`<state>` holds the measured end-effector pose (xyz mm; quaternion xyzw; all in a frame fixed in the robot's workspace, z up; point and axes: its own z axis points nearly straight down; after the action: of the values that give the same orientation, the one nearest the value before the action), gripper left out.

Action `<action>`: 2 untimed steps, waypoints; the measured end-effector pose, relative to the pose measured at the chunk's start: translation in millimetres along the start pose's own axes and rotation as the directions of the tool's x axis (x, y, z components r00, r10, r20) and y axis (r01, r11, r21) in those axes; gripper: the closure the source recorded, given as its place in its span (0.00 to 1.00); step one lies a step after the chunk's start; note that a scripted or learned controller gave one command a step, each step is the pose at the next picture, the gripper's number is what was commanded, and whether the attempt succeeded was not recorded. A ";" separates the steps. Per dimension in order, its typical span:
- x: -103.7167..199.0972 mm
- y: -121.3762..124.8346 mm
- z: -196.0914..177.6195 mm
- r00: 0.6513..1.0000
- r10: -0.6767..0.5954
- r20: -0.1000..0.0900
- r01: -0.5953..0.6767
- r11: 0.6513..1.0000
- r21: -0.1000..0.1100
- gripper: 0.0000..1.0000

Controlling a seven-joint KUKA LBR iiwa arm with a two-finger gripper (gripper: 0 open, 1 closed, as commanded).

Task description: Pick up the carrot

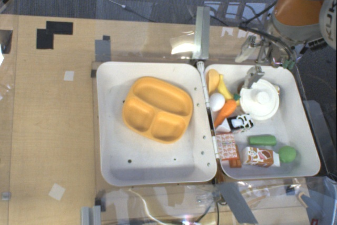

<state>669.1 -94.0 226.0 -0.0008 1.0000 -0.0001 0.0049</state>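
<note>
Far to the gripper's left, the left bin [110, 113] held a yellow divided plate [157, 109], well apart from the work area. In the right bin [308, 129], the carrot [225, 111] lay down and to the left of the gripper [253, 79], tilted, its thick end up toward a white round container [260, 99]. A white egg [216, 101] touched the carrot on its far-left side; a banana [223, 87] sat just above it; a black-and-white toy [240, 123] pressed against its lower side. Nearer the front edge: a small carton [226, 146], a printed packet [260, 156], a green pickle-shaped piece [262, 140] and a green round piece [287, 154].

Judgement: the carrot is crowded, so the approach should move left and down from the present position, align the jaws across the carrot's width, and descend at mid-body to avoid nudging the egg or toy.

The gripper hung above the white container's upper-left edge, holding nothing. How far open it was I could not tell.
</note>
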 end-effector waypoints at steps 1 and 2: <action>17.0 12.9 100.2 0.999 0.046 -0.007 -0.046 0.999 -0.001 0.00; 43.9 8.4 115.5 0.998 0.062 0.016 -0.062 0.998 0.000 0.00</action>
<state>626.4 -85.6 110.0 0.0304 0.9995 -0.0004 0.0129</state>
